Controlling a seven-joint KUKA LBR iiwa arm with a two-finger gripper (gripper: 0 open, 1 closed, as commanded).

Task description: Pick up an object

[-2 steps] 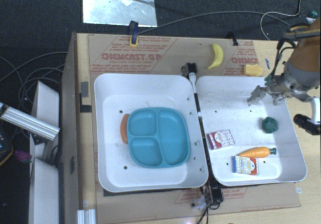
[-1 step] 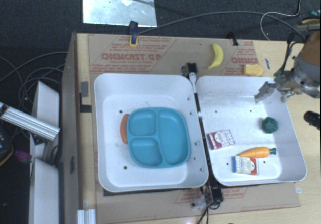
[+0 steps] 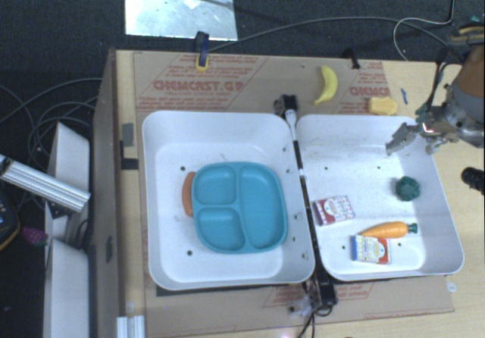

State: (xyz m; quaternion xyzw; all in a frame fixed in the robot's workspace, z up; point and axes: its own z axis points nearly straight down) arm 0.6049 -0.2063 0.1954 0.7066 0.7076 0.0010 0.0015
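Looking down on two white bins side by side on the bench. Left bin [image 3: 163,139] carrying a blue divided tray [image 3: 239,205], three compartments, sitting about centre; an orange-brown piece [image 3: 186,192] peeking out at the tray's left edge, touching it, too hidden to name.

Right bin [image 3: 447,234] holding the pickable items, all towards the near and right part: dark green lump [image 3: 408,188] near the right wall, a small red-and-white carton [image 3: 333,210] lying flat left of centre, a carrot [image 3: 389,230] lying on its side with its green top pointing right, and just beneath it, touching or almost, a second small carton [image 3: 370,248] with blue and red print.

Arm in from the right, gripper [image 3: 415,138] over the far right part of the right bin, well clear of the green lump and the cartons. Fingers spread apart, nothing between them.

Beyond the bins, on the board: a banana [image 3: 327,84] and a yellow block [image 3: 383,105], both outside the far rim of the right bin.
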